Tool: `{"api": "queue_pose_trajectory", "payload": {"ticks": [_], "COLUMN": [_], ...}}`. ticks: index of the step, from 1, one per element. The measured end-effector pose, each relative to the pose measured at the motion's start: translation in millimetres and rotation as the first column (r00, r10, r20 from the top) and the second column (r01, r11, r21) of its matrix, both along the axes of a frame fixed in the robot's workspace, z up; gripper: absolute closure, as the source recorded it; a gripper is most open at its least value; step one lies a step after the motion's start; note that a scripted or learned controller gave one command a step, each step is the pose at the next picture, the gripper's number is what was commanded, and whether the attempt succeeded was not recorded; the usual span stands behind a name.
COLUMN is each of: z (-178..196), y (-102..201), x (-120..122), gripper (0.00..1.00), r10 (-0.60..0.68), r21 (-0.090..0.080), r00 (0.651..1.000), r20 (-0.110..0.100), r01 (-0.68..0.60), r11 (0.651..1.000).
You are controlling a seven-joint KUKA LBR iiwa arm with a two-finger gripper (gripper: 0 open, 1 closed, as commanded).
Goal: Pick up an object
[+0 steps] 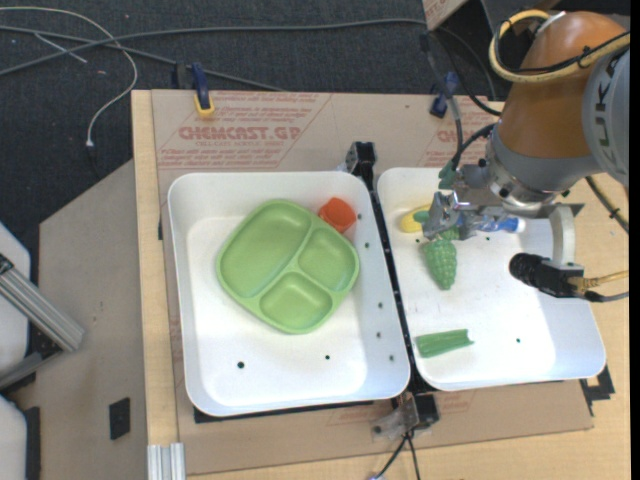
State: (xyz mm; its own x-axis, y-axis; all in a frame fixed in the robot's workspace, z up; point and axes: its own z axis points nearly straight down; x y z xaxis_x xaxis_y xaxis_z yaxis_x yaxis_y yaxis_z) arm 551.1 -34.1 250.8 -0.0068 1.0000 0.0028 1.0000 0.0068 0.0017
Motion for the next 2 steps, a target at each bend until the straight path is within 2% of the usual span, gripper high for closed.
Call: {"api": "queue_pose_trajectory", "payload": {"ticks": [1, 2], "z": [-17.2, -23.4], "y": [52.5, 101.7], "x": [8.8, 30.5], "gripper": [1.0, 1.0], "r10": [-0.001, -0.001], "r21": [0.0, -0.001], "r00": [1.0, 1.0], "r20": [-0.006, 0.0], "r01": [0.001, 0.001], "r11": [1.0, 1.0]}}
